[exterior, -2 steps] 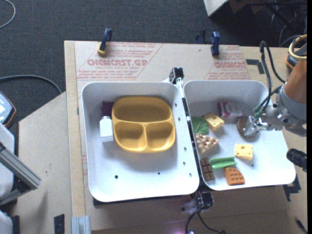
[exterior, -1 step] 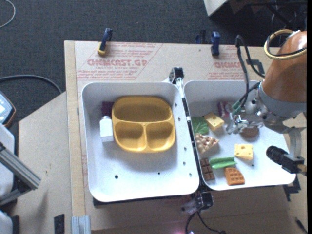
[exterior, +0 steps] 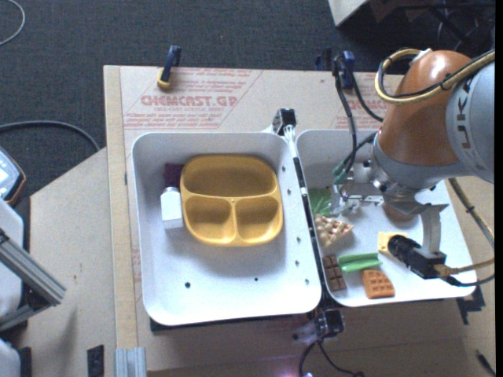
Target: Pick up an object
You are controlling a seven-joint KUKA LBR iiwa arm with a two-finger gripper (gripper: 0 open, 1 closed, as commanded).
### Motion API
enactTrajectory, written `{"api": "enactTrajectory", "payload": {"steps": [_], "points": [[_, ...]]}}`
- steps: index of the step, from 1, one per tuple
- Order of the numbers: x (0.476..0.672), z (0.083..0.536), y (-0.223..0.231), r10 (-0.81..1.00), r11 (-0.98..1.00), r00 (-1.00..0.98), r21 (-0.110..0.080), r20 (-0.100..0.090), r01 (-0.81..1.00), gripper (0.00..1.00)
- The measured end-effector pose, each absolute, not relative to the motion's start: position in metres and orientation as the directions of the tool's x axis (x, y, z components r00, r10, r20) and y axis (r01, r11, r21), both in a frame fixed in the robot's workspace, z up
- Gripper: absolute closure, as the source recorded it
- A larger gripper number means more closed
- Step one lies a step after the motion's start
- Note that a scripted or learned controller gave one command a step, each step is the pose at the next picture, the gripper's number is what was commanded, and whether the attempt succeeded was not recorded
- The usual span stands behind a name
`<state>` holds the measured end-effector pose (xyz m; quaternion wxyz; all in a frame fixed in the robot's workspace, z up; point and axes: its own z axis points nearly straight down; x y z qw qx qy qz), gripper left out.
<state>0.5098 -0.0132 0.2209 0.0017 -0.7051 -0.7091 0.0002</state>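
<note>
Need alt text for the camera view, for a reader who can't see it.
A grey arm with an orange band reaches over the right bin, above small toy foods including a waffle. The left bin holds a yellow divided tray and a small white bottle.

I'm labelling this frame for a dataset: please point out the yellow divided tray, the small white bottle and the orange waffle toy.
Yellow divided plastic tray [exterior: 230,181], camera view, its large upper compartment.
Small white bottle [exterior: 171,209], camera view, its body.
Orange waffle-shaped toy [exterior: 378,283], camera view, its centre.

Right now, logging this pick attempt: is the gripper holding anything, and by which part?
It cannot be told: the arm covers the gripper over the right bin.
</note>
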Motion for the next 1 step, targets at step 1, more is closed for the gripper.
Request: {"api": "enactTrajectory", "payload": {"steps": [1], "points": [[0.513, 0.2325, 0.0454, 1.0, 0.007, -0.007, 0.003, 0.002, 1.0, 1.0]]}}
